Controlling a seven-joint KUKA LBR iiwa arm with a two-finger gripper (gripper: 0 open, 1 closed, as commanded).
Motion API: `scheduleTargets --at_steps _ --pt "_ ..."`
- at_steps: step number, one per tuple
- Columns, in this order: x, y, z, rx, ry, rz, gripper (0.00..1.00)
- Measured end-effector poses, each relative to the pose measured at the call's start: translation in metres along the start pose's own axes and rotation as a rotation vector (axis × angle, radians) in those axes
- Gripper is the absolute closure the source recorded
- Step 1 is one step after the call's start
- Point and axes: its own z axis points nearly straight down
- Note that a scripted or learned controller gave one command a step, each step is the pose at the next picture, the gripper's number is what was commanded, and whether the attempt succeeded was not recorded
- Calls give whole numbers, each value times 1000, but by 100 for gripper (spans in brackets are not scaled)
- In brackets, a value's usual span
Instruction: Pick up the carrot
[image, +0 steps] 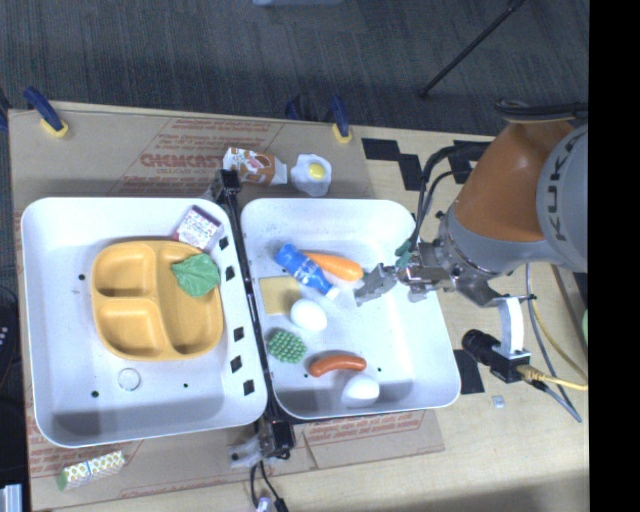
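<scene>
Carrot lies left of the gripper in the right bin

Carrot (337, 266) rests on the floor of the right bin (425, 345), in its upper half, just to the left of the gripper (372, 288) and a little higher in the camera view. A narrow strip of white bin floor shows between them — the two look apart, not touching. Nothing sits between the gripper's fingers; whether they are spread or pressed together cannot be told from this slanted view.

The carrot is a smooth orange piece, long and tapered, lying nearly level with its thinner end toward the gripper. Its left end touches or tucks under a blue bottle (303, 269) that lies at a slant beside it.

Below these sit a pale yellow slab (277, 294), a white egg (309, 316), a green knobbly piece (287, 346), a red-brown sausage (336, 363) and a second white egg (361, 390).

The left bin (50, 330) holds a yellow divided tray (150, 300) with a green leaf (197, 274) on its upper right corner — well apart from the carrot.
</scene>
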Motion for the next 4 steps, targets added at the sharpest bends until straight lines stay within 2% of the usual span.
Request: scheduleTargets --at_steps 1,2,3,4 --pt "-20 88 4 -3 -2 -99 0" --pt "39 133 149 0 0 -151 0" --pt "38 134 138 0 -1 -153 100" --pt "8 150 12 -5 -2 -88 100"
